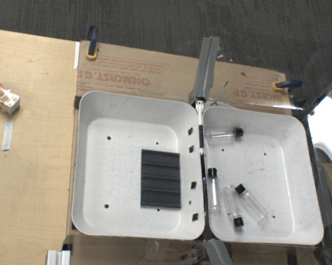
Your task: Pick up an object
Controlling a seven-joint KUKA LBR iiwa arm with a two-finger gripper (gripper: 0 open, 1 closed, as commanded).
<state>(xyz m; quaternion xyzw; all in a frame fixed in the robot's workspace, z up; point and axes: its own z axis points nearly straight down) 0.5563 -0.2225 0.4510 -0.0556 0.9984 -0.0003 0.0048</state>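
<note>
Black ribbed rectangular block (161,180) lies flat in the left white bin (92,150). Clear plastic tubes (252,204) with black caps lie scattered across the right bin (296,151), one along its left wall

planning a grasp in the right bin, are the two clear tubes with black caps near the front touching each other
Cannot tell. In the camera view the capped tube and the other tube lie very close, angled together, but their clear bodies blur against the white right bin.

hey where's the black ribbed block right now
In the camera view, the black ribbed block lies flat near the middle of the left bin, slightly toward the divider shared with the right bin holding clear tubes.
</note>
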